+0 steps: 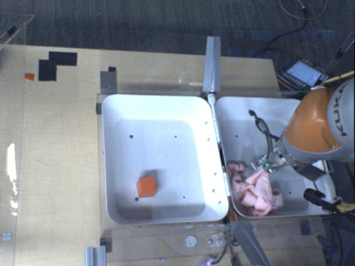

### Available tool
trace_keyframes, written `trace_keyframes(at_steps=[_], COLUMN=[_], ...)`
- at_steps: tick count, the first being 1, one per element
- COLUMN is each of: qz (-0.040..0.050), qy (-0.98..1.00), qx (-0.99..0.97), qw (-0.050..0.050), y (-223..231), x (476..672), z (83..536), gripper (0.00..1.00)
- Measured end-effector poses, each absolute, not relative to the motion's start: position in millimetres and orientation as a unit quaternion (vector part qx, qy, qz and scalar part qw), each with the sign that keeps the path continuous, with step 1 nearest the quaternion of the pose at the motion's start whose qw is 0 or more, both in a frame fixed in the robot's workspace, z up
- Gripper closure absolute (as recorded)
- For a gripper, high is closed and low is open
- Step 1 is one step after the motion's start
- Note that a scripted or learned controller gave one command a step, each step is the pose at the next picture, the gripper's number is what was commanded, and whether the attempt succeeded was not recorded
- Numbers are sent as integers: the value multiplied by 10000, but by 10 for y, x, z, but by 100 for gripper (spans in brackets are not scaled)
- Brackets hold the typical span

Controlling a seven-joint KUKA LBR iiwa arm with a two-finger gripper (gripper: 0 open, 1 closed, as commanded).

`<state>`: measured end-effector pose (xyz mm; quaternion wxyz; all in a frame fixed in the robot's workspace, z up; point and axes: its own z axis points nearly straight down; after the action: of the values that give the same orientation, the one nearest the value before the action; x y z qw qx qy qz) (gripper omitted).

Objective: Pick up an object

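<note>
Pale wooden worktop (pixel 55 165) is carrying two shallow white bins side by side, with dark carpet lying beyond it. Reaching in over the right bin (pixel 244 121), the arm is hanging low with the gripper (pixel 265 165) poised at the upper edge of a crumpled pink cloth (pixel 254 190), which is lying directly below and beside it, seemingly touching. Whether the gripper is spread or pressed together cannot be told, as the wrist is masking it. The cloth is resting on the bin floor, so no lift is evident. Well away from the gripper, across the divider, an orange block (pixel 147 187) is sitting untouched in the left bin (pixel 155 115). Judgement: the approach appears complete; securing and raising an object are remaining.
</note>
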<state>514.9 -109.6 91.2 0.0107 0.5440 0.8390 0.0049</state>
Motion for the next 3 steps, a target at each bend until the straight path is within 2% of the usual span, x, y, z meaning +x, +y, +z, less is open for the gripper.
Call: trace_keyframes(at_steps=[1, 2, 3], qz=[39, 29, 43], qy=[7074, 6055, 6930], qx=[7068, 7958, 7209], qw=[60, 29, 45], y=[-1479, -829, -964], x=[5836, 5928, 5980], z=[897, 1370, 899], gripper=[0, 0, 0])
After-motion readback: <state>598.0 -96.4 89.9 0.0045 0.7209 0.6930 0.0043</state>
